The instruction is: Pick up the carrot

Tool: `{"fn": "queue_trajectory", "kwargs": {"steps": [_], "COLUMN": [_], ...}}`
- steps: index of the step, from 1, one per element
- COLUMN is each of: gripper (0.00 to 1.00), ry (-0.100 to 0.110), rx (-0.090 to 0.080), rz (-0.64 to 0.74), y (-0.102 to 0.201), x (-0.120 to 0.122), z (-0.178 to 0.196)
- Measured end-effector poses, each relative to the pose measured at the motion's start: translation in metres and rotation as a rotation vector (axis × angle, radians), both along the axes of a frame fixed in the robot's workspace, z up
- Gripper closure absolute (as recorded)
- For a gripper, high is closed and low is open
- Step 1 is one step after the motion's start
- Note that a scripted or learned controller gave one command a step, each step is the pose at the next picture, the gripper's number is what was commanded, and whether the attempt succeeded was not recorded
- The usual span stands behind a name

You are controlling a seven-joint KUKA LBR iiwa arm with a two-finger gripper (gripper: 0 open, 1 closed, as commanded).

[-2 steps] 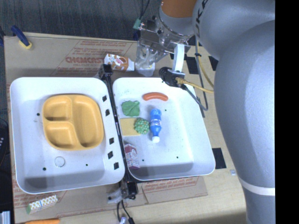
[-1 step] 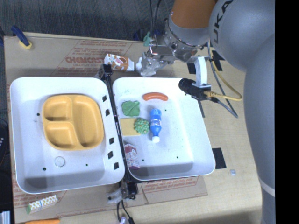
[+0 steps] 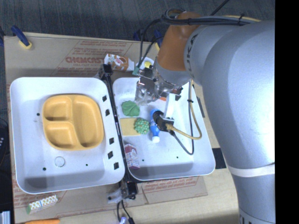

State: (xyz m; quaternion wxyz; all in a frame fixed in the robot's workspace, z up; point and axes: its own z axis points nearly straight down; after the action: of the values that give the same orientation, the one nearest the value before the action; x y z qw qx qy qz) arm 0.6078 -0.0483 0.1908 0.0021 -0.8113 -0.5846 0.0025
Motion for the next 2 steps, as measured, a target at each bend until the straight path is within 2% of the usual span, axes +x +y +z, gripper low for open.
{"fn": "queue_trajectory", "kwargs": {"steps": [1,2], "gripper": [1.0,1.0], "ry": [-0.003,-0.004], "rx": [0.001,0.0], "rz": [0.183,0.022], "y": [-0.011,-0.06], "x": [-0.065,-0.132], "z": [0.09,0.156]}}
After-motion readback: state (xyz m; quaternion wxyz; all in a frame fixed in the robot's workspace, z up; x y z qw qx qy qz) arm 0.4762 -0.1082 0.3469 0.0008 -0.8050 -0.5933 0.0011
